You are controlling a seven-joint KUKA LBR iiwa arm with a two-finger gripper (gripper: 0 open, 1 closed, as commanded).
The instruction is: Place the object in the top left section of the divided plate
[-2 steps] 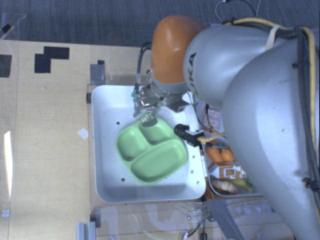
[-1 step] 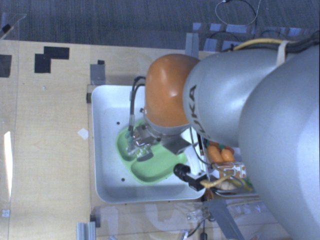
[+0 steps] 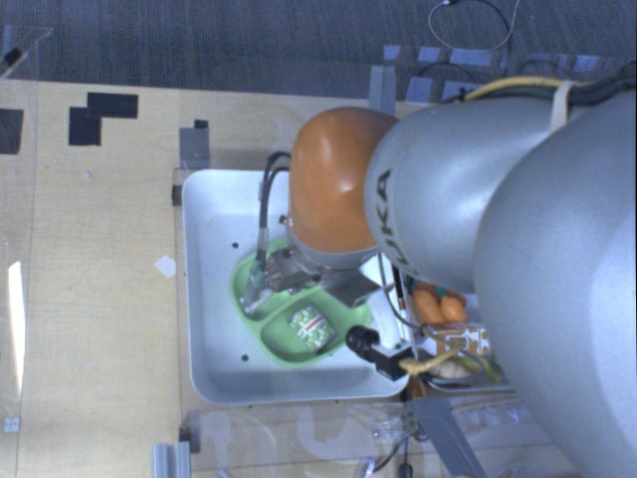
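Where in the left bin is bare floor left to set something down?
Bare floor runs along the white bin's left wall and into its upper-left corner, left of the green divided plate. A thin strip lies below the plate. The plate's area is crowded: the claw sits over it, and a green-white object fills one section.

Arm [image 3: 478, 227] over left white bin [image 3: 214, 267], gripper [image 3: 261, 292] down on green divided plate [image 3: 274, 339], small green-white obj [image 3: 310, 328] in near section, orange items [image 3: 438, 307] to the right.
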